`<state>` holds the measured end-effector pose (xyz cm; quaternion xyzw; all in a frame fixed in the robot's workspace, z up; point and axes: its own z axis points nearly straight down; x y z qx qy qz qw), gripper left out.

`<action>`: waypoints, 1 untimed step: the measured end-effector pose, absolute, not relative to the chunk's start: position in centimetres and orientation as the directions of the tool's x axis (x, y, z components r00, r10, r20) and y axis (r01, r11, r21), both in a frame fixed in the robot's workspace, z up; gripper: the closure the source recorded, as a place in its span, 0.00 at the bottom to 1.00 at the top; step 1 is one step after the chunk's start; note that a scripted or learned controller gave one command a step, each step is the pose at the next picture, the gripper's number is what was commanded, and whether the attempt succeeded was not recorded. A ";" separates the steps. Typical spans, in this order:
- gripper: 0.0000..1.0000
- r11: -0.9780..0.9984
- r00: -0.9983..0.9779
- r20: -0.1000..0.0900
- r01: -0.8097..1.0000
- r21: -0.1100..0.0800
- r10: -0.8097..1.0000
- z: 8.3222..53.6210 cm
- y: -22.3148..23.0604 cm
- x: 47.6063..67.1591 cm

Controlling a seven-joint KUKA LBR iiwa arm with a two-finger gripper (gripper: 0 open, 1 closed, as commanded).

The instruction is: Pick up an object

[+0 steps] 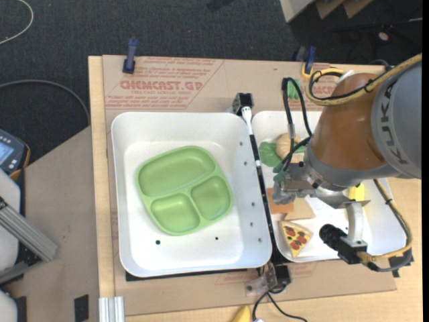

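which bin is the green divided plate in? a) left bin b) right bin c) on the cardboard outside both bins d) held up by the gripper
a: the green divided plate lies flat on the floor of the left bin, while the arm reaches over the right bin, where the pizza slice lies.

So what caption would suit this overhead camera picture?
Grey arm reaches into the right bin over toy food, pizza slice nearby; green divided plate sits in the left bin.
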<state>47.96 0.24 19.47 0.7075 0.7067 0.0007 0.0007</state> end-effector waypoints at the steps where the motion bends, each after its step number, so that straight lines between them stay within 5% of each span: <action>1: 1.00 0.010 -0.010 0.004 1.000 0.013 1.000 31.8 8.7 48.0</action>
